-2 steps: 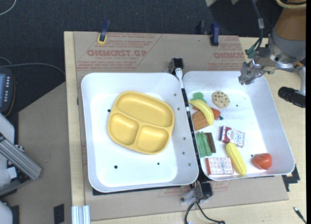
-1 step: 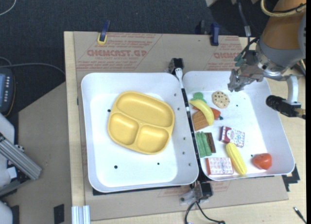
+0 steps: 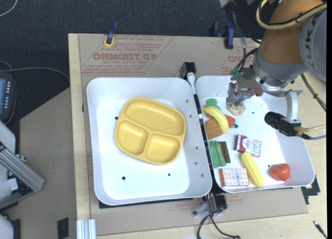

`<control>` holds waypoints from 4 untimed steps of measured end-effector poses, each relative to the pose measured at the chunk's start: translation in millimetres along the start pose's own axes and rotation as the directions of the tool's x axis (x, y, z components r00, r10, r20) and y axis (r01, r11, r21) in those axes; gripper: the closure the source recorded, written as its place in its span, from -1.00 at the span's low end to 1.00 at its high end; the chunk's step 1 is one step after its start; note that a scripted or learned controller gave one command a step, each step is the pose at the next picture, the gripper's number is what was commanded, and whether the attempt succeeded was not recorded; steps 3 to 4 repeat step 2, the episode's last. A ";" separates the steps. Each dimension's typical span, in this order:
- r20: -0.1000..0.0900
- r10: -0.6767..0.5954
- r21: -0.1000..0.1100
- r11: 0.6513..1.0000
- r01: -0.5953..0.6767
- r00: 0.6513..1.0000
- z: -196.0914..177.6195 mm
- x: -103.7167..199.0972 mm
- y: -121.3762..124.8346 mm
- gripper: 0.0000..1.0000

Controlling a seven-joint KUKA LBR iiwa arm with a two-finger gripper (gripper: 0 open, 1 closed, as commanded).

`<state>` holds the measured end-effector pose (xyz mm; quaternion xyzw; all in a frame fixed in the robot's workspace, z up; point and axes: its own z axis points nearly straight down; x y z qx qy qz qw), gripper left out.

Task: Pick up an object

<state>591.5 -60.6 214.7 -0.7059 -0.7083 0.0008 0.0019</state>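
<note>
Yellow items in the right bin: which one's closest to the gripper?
The banana, lying just below-left of the gripper at the bin's upper left. The corn cob lies much farther off, near the bin's front edge beside the tomato.

Two white bins (image 3: 98, 129), one yellow divided plate (image 3: 150, 130), one banana (image 3: 218, 117), one corn cob (image 3: 252, 168), one tomato (image 3: 280, 171), two small cartons (image 3: 234, 177)

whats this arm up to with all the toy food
The arm's hand is lowered into the right bin, right over a small round tan piece near its far end. A banana, corn cob, tomato and small boxes lie loose around it. The left bin holds a yellow divided plate. Nothing looks lifted yet.
</note>
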 end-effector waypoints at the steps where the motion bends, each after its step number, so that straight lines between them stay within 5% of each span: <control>1: 0.000 0.000 -0.002 1.000 0.000 1.000 -4.8 19.3 -3.5 1.00; 4: 0.002 0.002 -0.005 1.000 -0.002 1.000 -2.7 22.0 2.8 1.00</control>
